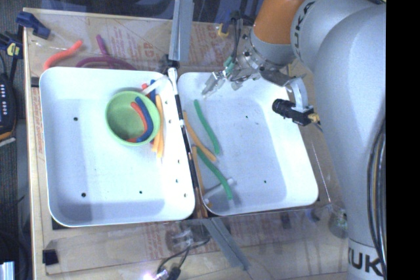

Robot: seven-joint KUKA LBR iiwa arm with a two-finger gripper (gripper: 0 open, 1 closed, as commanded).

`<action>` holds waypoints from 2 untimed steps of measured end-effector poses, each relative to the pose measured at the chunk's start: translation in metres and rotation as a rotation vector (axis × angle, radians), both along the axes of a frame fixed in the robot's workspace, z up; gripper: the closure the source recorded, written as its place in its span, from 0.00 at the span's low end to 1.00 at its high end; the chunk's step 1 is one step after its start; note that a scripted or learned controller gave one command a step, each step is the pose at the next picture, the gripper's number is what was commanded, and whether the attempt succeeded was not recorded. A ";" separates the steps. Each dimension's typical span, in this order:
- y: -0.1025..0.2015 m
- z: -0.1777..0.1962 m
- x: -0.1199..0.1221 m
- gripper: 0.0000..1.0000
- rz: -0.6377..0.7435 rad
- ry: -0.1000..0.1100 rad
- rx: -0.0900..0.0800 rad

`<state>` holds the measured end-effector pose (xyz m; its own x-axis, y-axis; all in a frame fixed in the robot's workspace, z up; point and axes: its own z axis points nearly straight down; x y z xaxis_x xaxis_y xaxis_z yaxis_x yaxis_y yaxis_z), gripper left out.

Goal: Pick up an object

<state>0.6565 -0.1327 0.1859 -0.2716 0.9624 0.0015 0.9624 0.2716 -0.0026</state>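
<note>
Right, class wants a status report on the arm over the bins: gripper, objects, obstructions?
Gripper above right bin's top-left corner, nothing between fingers. Green sticks lie below it, unpicked. Green bowl in left bin. Nothing blocking.

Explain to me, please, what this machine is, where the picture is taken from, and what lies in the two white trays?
One fixed camera looks down at a slant. The big grey shape with the orange band is a robot arm reaching in from the right; its gripper hangs over the right bin's far edge with nothing visibly between its fingers. That bin holds green sticks and thin orange ones. The left bin holds a green bowl with small coloured pieces.
</note>
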 end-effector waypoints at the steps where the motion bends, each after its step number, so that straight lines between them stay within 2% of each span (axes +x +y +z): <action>1: 0.024 -0.079 -0.016 0.00 -0.013 -0.008 -0.010; 2: 0.017 -0.091 -0.068 0.00 0.021 -0.006 -0.011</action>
<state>0.5881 -0.1153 0.0944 -0.2918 0.9564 -0.0108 0.9565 0.2918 0.0000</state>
